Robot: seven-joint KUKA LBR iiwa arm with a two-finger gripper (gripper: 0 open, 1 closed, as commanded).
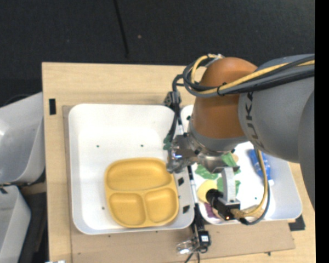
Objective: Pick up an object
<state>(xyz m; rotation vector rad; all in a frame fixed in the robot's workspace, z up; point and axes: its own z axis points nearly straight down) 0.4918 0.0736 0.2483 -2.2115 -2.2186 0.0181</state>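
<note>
On the pale wooden tabletop point(55, 81) the left bin point(98, 125) holds one thing, a yellow divided plate point(140, 193), lying flat in the near right corner, its long side running across the bin and its two small compartments toward the front. Just past the plate's far right corner, over the wall where the two bins meet, hangs the wrist of the arm point(225, 108). The jaws sit beneath it among metal fittings, and from here I cannot tell whether they are open or closed, or whether anything is in them. The arm comes in from the right and bends steeply down, its orange band and grey body covering most of the right bin point(285, 201). Around its edges I can make out a green piece point(230, 163) and, further right, a blue object point(261, 166) lying lengthwise front to back. My guess is that the plate's rim, down and to the left of the wrist, is the nearest catch, though the green piece close under the wrist could serve as well.
</note>
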